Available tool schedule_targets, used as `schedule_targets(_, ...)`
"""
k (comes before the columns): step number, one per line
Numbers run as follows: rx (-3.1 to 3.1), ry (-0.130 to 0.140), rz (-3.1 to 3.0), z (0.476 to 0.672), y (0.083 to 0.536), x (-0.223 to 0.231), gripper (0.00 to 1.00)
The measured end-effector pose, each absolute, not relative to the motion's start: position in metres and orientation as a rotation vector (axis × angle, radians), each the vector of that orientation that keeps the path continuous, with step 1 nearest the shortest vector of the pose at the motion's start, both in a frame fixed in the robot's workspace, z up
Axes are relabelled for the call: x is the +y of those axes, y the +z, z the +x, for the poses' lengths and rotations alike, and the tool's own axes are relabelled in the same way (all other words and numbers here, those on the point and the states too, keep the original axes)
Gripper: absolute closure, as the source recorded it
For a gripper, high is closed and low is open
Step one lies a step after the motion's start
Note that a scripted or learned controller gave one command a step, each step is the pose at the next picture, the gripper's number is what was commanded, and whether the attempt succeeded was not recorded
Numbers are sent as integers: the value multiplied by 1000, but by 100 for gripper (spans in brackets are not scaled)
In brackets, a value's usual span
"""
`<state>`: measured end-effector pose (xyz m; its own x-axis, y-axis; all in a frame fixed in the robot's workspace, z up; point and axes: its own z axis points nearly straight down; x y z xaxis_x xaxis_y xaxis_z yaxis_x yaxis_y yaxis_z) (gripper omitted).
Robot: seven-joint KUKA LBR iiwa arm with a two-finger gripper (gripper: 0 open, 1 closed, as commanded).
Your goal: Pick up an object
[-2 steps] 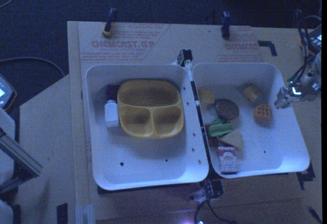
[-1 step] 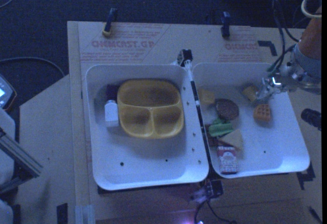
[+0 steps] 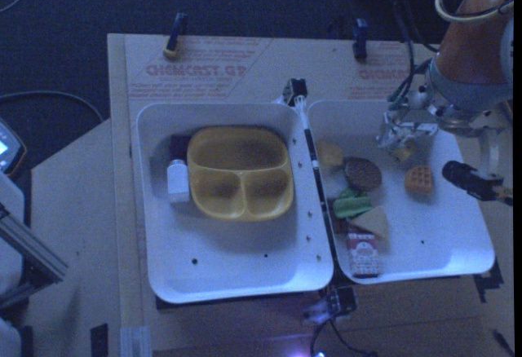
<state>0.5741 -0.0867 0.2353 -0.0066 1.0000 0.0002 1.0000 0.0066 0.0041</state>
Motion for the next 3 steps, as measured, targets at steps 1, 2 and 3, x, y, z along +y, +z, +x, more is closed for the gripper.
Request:
schedule_targets(1, 2223, 2, 2216, 581, 231, -65, 100)
schedule_targets(2, 2221, -1, 2223, 572, 234, -72, 100)
schedule_targets(3, 2225, -3, 2222, 572, 225, -57, 100)
